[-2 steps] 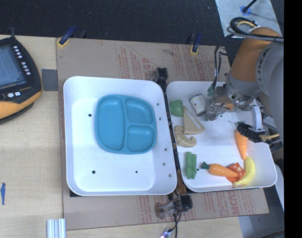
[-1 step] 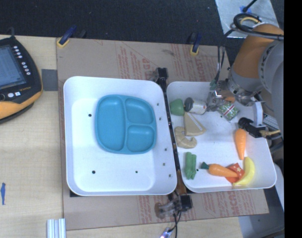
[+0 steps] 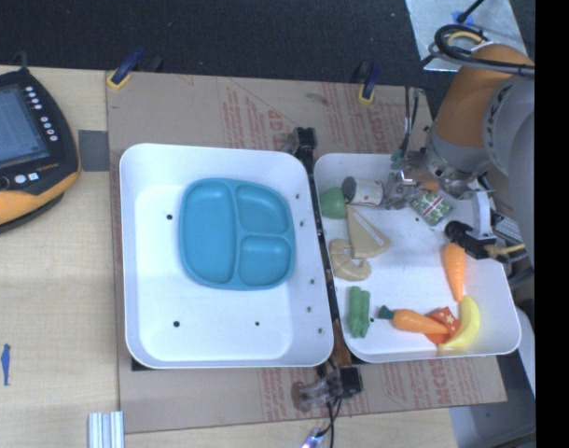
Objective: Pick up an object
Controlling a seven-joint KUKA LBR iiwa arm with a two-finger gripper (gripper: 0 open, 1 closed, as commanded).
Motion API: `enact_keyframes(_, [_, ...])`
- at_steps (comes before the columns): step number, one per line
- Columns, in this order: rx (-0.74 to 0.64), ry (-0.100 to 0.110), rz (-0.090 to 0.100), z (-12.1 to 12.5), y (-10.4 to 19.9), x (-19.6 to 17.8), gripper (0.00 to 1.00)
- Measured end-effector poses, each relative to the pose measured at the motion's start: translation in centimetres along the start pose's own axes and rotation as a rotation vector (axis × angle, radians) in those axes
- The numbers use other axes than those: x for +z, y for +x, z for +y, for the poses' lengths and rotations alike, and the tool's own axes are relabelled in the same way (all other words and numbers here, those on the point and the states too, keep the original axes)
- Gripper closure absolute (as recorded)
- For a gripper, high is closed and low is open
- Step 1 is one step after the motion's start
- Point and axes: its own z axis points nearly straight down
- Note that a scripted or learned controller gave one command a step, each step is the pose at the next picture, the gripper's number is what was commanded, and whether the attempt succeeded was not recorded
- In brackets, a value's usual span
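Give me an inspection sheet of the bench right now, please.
Surface: wooden bench with a cardboard sheet under two white bins.
Job's things: right bin holds two toy carrots, a banana, a green vegetable and other play food.
Clutter: left bin holds a blue divided plate.
Grippers: gripper low at the right bin's far edge.
Cables: black loop above the arm.
Surroundings: teach pendant at left; clamps on the cardboard.
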Motion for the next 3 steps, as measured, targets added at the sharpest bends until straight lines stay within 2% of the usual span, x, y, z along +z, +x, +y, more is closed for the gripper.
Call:
enact_keyframes(1, [0.0,0.001,-0.001,0.0,1.3,0.0,0.0])
enact_keyframes(2, [0.003,-0.005,-0.001,0.0,-6.1,-4.8,0.0])
enact_keyframes(3, [-0.001,-0.006,0.004,-1.2,-5.7,-2.2,0.0])
